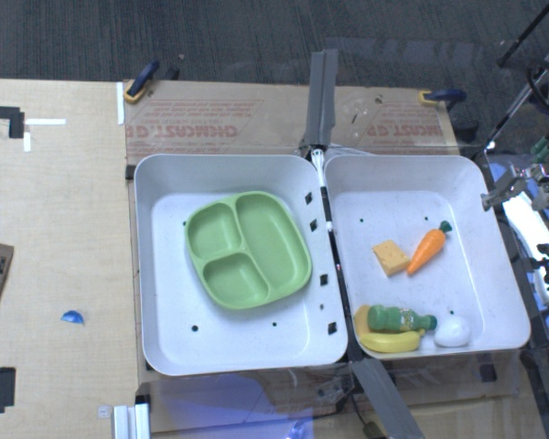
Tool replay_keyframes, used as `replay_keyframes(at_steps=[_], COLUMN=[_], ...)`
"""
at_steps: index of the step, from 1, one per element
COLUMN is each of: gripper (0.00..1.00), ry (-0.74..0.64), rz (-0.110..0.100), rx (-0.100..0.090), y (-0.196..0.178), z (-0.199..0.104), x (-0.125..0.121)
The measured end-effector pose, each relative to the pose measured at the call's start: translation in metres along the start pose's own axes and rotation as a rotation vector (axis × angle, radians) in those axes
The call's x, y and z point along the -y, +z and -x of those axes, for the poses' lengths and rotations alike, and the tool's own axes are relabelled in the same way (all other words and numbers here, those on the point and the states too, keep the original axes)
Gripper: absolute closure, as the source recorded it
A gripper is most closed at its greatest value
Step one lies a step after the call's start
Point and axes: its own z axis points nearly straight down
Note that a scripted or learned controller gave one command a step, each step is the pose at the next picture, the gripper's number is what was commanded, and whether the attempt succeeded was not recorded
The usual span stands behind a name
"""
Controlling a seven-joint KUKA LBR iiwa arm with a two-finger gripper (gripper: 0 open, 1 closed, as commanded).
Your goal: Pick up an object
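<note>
Whether the gripper is released or clenched cannot be told from this view, and nothing here is seen held. By my reading the task is at its start: the pick has not been made, and every candidate lies at rest.

The right bin [393,199], nearest the arm's side, holds the pickable things. A carrot [425,248] lies just right of the bin's centre, tilted with its green top toward 1 o'clock. Just beside it at 8 o'clock is a yellow block [391,257], close to the carrot or touching it. Along the bin's 6 o'clock wall a green bottle [398,318] lies on its side, against a banana [389,341] below it. A white lump [453,333] sits at the bottle's 4 o'clock.

The left bin [165,245] holds a green divided plate [248,249], flat and broad, likely a poor fit for two fingers.

The next move calls for choosing a target and descending over it. The carrot seems the better choice: it is slim, stands clear of the walls, and could be gripped across its width. The bottle and banana are crowded together by the wall.
</note>
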Motion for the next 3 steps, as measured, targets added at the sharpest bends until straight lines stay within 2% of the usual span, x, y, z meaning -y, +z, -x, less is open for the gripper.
replay_keyframes(at_steps=[1, 2, 3], gripper=[0.00, 0.00, 1.00], ry=[-0.179, -0.254, -0.251], rz=[0.002, 0.004, 0.005], rx=[0.001, 0.001, 0.002], y=[0.100, 0.196, 0.187], z=[-0.002, -0.021, -0.021], x=[-0.057, -0.027, -0.027])
